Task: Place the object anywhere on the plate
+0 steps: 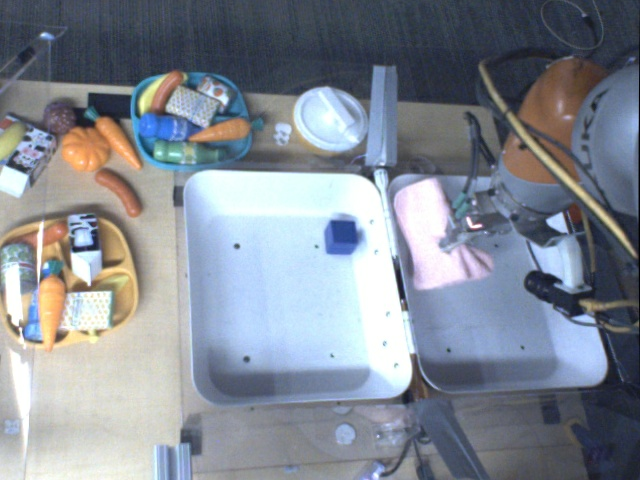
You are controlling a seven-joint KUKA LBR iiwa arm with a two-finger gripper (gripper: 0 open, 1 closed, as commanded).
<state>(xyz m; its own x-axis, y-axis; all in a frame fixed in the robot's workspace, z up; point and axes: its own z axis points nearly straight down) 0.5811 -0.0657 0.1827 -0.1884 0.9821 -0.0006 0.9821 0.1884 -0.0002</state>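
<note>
Hovering over the right bin [520, 358], the grey arm with its orange band [548, 118] is reaching in from the right, and the gripper [468, 230] is sitting low over the pink cloth [430, 233], right at the cloth's right edge. Gripper state: cannot tell, the wrist is blocking it from above. Pink cloth is lying in the upper left part of the right bin, bunched where the gripper is meeting it. Blue cube [342, 236] is sitting alone in the left bin [280, 368], upper right area, well apart from the gripper. Outside the 2 bins, a white lidded bowl [330, 118] is standing behind the left bin, a blue basket [190, 118] of toy food is sitting further left, and a yellow tray [120, 268] of toy food is lying at the bench's left edge. Loose toy carrot [118, 140] and small pumpkin [84, 150] are lying between them.
</note>
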